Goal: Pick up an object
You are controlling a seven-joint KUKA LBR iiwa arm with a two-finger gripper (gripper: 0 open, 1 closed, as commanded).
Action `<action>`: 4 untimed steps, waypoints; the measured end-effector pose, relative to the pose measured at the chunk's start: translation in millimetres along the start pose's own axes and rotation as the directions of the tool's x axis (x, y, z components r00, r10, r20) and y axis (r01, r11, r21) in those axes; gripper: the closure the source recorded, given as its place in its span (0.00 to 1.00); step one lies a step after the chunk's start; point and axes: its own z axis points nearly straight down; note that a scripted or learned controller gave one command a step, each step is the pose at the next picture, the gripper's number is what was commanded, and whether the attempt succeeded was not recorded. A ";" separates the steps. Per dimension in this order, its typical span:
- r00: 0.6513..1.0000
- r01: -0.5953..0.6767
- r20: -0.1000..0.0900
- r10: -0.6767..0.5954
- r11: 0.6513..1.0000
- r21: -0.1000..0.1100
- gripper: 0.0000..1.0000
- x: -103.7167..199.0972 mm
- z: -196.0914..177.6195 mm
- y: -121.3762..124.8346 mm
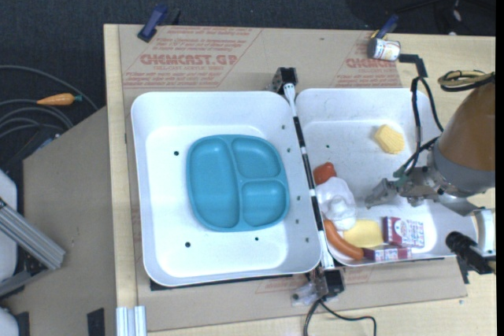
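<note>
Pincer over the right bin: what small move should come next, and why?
Probably a short drop toward the clutter at the near wall. The pincer hovers in the right bin, nothing visibly between its tips, just above the milk carton and yellow piece.

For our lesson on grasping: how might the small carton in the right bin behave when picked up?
The carton lies flat, so it probably won't roll. Its printed box shape suggests stiff, flat sides, likely light. It touches a yellow item, which may get nudged.
</note>
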 end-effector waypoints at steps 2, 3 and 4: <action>1.000 0.000 0.000 0.000 1.000 -0.001 0.00 0.1 -9.7 0.2; 1.000 0.004 0.001 -0.004 1.000 0.001 0.00 56.9 37.4 -2.8; 1.000 0.003 0.000 -0.003 1.000 0.000 1.00 57.1 28.0 -2.5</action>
